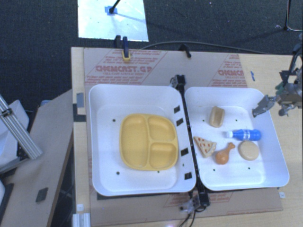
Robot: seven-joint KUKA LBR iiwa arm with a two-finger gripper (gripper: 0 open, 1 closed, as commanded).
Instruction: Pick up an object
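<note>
The right bin (236, 178) holds several toy foods: a tan bread roll (217, 116), a blue bottle (244, 135) lying on its side, a waffle wedge (205, 146), an orange drumstick (224, 154) and a round beige bun (248, 151). My gripper (267, 104) hangs over the bin's far right corner, up and to the right of the bottle, and it touches none of the items. Nothing is visibly held.
A yellow divided plate (149, 141) lies in the left bin (104, 126). Black clips run along the rims where the two bins meet. A yellow-handled clamp (125, 48) sits at the bench's back edge, and a metal rail (19, 131) stands at the left.
</note>
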